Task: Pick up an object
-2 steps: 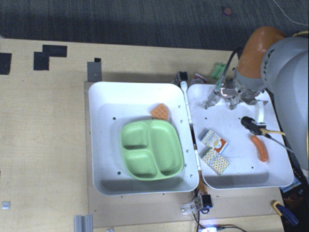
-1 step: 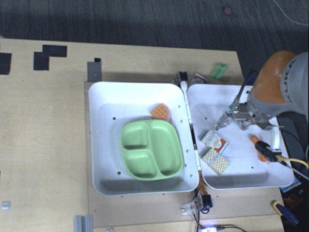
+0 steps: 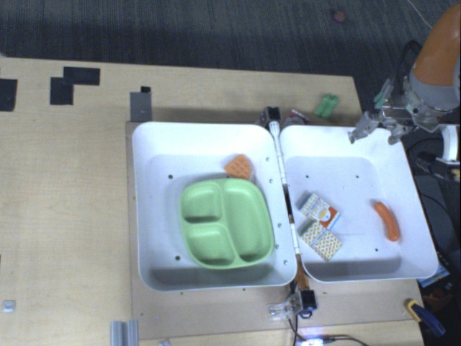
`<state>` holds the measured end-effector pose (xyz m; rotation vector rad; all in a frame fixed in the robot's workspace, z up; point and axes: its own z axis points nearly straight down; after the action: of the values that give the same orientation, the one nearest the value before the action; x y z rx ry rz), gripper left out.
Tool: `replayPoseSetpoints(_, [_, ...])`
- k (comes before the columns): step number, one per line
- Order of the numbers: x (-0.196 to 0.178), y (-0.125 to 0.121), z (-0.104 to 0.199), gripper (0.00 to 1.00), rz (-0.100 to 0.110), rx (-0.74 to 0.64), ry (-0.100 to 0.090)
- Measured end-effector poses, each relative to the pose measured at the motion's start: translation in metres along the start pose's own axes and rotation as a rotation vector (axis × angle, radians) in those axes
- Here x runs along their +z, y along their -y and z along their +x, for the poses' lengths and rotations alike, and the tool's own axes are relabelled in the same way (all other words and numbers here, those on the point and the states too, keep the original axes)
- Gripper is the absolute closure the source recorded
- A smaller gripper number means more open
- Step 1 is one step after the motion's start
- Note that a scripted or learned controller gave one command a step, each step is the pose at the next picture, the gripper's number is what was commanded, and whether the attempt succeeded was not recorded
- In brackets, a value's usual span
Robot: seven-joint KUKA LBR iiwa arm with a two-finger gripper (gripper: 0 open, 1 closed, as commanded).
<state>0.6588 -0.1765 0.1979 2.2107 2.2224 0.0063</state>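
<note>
My gripper point(image 3: 376, 132) hovers over the far right corner of the right bin point(image 3: 360, 269), open, with nothing between its fingers. Well in front of it, an orange sausage point(image 3: 387, 220) lies near that bin's right wall. Two small patterned cartons point(image 3: 318, 209) point(image 3: 322, 242) lie near the same bin's left wall, one in front of the other. In the left bin point(image 3: 155, 193) sits a green divided plate point(image 3: 227, 222), with an orange waffle piece point(image 3: 239, 166) just behind its far rim.
A small green object point(image 3: 326, 106) lies on the wooden bench behind the right bin. A black clamp point(image 3: 271, 114) sits at the far end of the seam between the bins. Cables and tools lie at the lower right bench edge.
</note>
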Motion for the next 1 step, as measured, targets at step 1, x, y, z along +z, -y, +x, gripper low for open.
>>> replayPoseSetpoints(1, [0.1123, -0.0106, 0.0114, 0.00, 0.002, -0.001, -0.001])
